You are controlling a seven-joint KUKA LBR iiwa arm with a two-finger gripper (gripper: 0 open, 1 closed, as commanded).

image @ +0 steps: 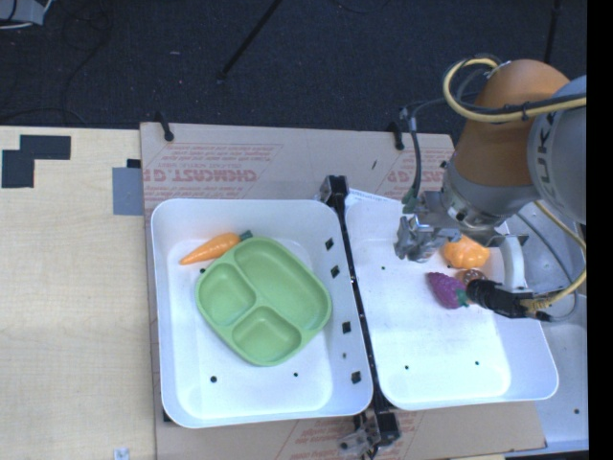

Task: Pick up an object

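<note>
1. Orange toy, rounded like a small fruit, lies on the floor of the right bin, in its far right part, close under the arm's wrist.
2. Just beside it, a little nearer the camera, we see a lumpy purple toy on the same bin floor. We cannot tell whether the two toys touch.
3. The gripper hangs low over the far part of the right bin, just left of the orange toy. From this slant we cannot tell whether it is spread or pressed together.
4. The arm, grey with its orange band, reaches in from the right above the bin's far right corner.
5. In the left bin we find a green divided plate with three compartments, lying flat near the middle.
6. A toy carrot lies at the plate's far left edge, its leafy end towards the plate.
7. Both bins rest side by side on a cardboard sheet over the pale bench.
</note>
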